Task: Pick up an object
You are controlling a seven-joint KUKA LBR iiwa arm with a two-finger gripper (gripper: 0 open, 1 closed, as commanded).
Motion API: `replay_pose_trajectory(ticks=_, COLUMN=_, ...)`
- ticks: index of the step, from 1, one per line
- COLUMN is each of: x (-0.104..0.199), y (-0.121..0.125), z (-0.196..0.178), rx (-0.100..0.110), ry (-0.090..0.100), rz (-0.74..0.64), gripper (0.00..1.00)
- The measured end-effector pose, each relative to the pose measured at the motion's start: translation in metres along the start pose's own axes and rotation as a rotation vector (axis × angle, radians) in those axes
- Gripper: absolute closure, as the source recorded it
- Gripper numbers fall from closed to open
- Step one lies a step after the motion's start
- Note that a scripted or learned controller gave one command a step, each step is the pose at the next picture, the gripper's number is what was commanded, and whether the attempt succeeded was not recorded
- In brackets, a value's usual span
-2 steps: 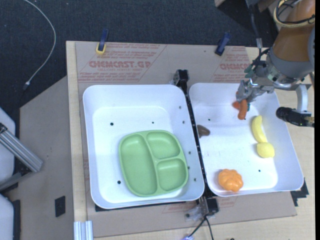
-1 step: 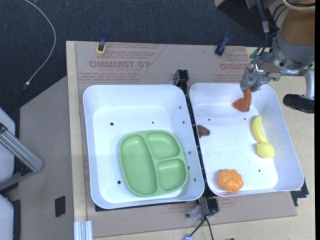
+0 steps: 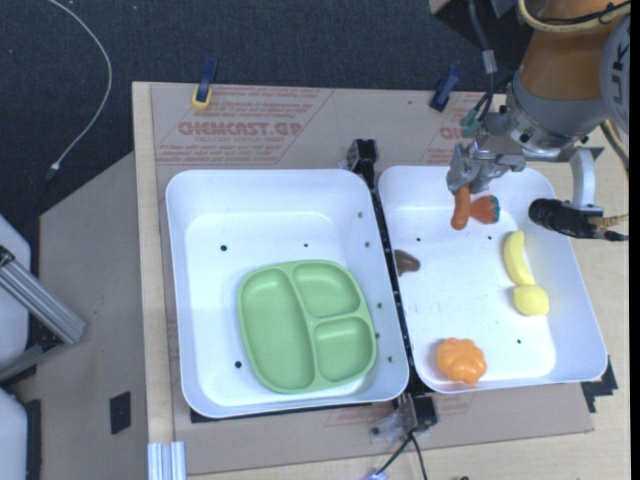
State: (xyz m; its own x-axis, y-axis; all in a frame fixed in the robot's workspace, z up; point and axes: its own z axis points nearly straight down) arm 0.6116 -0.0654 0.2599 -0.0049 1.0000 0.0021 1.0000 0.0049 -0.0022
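A: Start at the left. What lay there?

B: Dark carpet, a thin white cable point(image 3: 85, 28) looping over it, and a metal rail point(image 3: 35, 298) at the edge. The bench was a brown board point(image 3: 150, 268) with faint red lettering; a blue-and-yellow clamp point(image 3: 204, 84) sat on its far left rim, a blue clamp point(image 3: 445, 87) on its far right.

A: The left bin?

B: The left bin point(image 3: 200, 208), white and shallow, held one green divided plate point(image 3: 304, 324) with three sections, lying flat toward the near side.

A: And across the divider?

B: In the right bin point(image 3: 420, 193), a small brown piece point(image 3: 405, 261) lay just beside the dividing wall. Toward the near edge sat an orange lumpy toy point(image 3: 461, 360). Along the right side lay a yellow banana point(image 3: 515, 256), with a yellow lemon point(image 3: 531, 300) just beside its near end.

A: The target?

B: An orange carrot-like toy point(image 3: 461, 209) stood nearly upright at the bin's far end, a red and teal bit at its right.

A: The gripper?

B: The gripper point(image 3: 470, 180) hung straight over it, fingers closed on the toy's top end. Nothing crowded it; the banana was near, apart. Grey arm with orange band point(image 3: 565, 63) reached in from the right.
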Motion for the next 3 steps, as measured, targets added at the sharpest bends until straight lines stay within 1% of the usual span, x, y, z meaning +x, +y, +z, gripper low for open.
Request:
replay_pose_trajectory(ticks=2, x=0.090, y=-0.046, z=-0.001, rx=0.001, ry=-0.001, rz=0.001, gripper=1.00)
replay_pose_trajectory(ticks=3, x=0.139, y=-0.060, z=0.006, rx=0.001, ry=0.000, rz=0.000, gripper=1.00)
